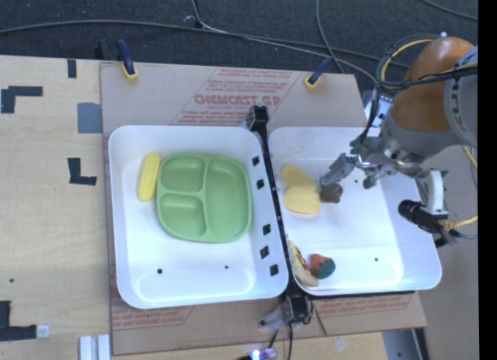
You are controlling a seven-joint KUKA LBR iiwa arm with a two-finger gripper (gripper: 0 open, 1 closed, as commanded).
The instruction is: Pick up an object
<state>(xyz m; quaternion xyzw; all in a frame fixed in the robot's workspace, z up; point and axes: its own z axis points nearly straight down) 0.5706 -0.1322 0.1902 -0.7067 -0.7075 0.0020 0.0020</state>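
In the left bin [124,273] we see a corn cob [148,176] beside a green divided plate [205,197]. The right bin [411,269] holds two yellow pieces [299,191] and, near its front edge, a banana [301,265] and a red-green toy [322,266]. The jaws [334,188] sit just right of the yellow pieces over something small and dark; we cannot tell their opening.

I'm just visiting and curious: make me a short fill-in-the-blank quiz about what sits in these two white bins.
1. The green divided tray lies in the ____ bin.
2. Beside that tray lies a corn cob, coloured ____.
3. The gripper hangs over the ____ bin, near two pale yellow pieces.
4. The tray has ____ compartments.

Missing words: left; yellow; right; three
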